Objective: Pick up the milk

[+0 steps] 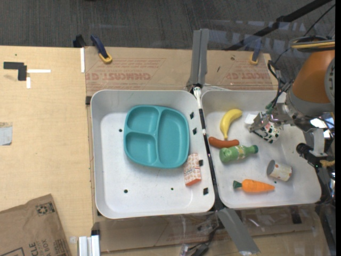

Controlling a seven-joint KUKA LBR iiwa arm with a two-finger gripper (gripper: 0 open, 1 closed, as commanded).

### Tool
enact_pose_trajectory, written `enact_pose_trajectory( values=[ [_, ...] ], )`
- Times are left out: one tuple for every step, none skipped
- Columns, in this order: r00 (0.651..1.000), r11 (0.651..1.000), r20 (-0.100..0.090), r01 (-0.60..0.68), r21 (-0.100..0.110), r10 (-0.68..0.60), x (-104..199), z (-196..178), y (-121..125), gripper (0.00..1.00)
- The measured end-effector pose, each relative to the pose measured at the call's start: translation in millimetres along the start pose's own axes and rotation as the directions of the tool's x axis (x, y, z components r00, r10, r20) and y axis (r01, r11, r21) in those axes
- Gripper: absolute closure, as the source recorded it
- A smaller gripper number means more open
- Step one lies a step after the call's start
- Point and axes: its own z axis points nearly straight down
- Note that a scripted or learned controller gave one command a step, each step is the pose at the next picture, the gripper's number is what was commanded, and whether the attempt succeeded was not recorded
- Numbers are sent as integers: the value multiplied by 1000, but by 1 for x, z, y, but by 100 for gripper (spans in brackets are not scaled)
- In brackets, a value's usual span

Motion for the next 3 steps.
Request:
enact_pose_trajectory(
  values=[
    [992,992,6,128,-3,-128,24,-2,-12,0],
    [971,971,-4,237,3,-237,-20,1,-11,0],
    [957,957,-1,289,6,-289,-11,1,-14,0]
  ],
)
